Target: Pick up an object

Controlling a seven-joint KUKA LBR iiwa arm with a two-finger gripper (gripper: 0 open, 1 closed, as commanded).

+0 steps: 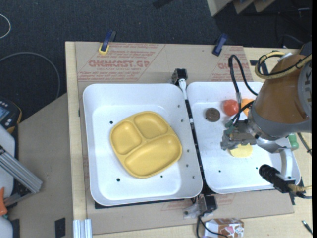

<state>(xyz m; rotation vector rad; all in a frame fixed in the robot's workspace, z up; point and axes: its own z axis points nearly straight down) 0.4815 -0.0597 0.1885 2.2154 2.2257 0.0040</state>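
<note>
Nothing lifted yet: the gripper point(237, 139) sits low over a pale yellow object point(241, 151) at right of frame; jaw state unclear

Dark carpet floor point(74, 14) surrounds the counter point(148, 58), a cardboard-brown sheet held by two blue clamps point(106, 41). A thin cable point(29, 58) loops at left.

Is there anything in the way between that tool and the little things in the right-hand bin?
Nothing visible. The tool hangs low over the right bin, right at a pale yellow piece. The brown disc and red ball lie nearby on open floor. The yellow tray sits in the left bin.
</note>
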